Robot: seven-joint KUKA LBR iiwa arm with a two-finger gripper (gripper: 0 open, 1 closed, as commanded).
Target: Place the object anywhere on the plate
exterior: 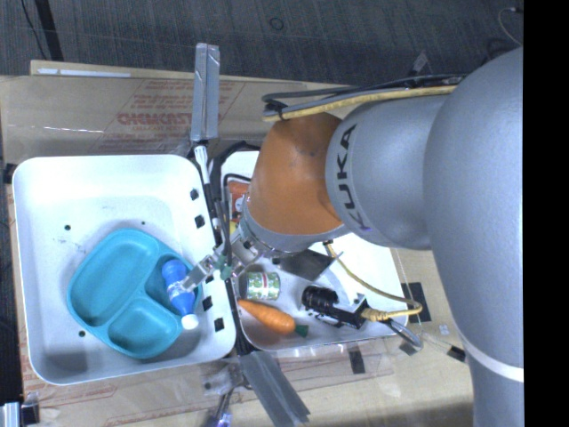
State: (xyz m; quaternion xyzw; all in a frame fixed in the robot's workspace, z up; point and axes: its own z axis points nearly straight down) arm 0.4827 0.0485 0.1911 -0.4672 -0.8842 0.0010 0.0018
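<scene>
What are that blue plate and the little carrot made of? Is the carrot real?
The blue plate looks like moulded plastic: uniform colour, soft sheen, rounded compartments. The carrot is probably a plastic toy, judging by its smooth, even orange surface, though the view cannot settle that.

Dark grey carpet floor (pixel 133 16) runs behind the worktop (pixel 107 105). Worktop is covered in brown cardboard with faded red print. Lighting is even, no hard shadows.

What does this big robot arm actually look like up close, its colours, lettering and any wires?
The arm is a thick, rounded tube in smooth silver-grey, with a broad orange band near the wrist. Dark letters reading KUKA run along the grey shell beside the band. A yellow cable lies along its upper side. The gripper at its tip is small and metallic.
</scene>
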